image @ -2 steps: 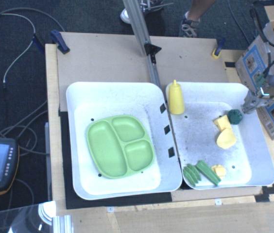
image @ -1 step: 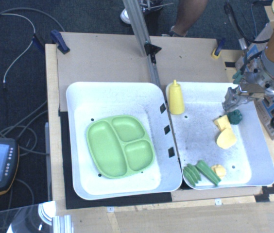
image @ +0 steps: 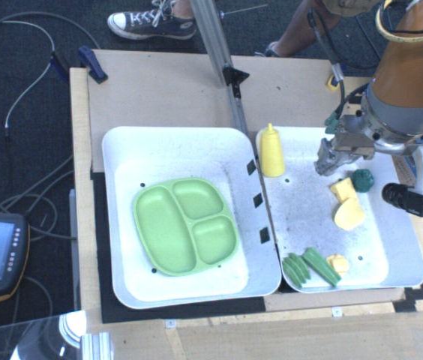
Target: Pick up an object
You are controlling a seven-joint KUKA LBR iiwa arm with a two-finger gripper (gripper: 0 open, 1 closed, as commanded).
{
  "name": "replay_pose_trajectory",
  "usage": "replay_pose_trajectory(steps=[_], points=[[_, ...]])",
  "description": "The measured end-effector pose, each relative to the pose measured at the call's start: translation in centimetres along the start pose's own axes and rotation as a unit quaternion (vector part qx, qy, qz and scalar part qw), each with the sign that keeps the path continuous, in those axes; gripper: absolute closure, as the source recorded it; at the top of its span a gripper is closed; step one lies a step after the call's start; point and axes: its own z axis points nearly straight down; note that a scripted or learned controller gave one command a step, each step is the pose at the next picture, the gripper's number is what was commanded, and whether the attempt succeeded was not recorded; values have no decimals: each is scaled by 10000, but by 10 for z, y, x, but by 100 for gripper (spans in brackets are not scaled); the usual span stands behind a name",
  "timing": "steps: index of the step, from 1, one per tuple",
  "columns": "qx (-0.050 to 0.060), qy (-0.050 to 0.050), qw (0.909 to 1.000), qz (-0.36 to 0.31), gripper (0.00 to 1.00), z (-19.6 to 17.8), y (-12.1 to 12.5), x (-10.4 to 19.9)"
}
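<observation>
A: Entry on the layout. Two shallow white bins are seen side by side on the surface [image: 159, 88]. In the left bin [image: 121, 156] a green divided plate [image: 187, 224] with three compartments is lying flat, slightly turned.

B: Noted. And the right bin [image: 399, 265]?

A: A yellow squeeze bottle [image: 271, 151] is lying at its far left corner, just beside the wall shared with the left bin. Two yellow pieces [image: 347, 205], shape not resolved, are found near the middle, touching or nearly so. A dark green round item [image: 361, 178] is seen just to the right of the farther yellow piece. At the near edge, green pods [image: 310, 266] are lying together, with a small yellow item [image: 338, 263] just beside them on the right.

B: Arm position?

A: The arm [image: 410, 58] is recorded over the far right part of the right bin. The gripper [image: 330, 158] is pointed down and to the left, above the bin floor, just beyond the farther yellow piece and to the right of the bottle.

B: State of the jaws?

A: Cannot be told; the tips are blurred and their spacing is not resolved. Nothing is seen held between them.
</observation>
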Motion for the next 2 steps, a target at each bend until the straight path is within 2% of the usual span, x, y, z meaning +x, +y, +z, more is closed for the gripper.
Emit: replay_pose_trajectory(steps=[1, 2], points=[[-1, -1, 10000, -8, 100, 3, 3, 60], [9, -4, 10000, -2, 100, 26, 10, 115]])
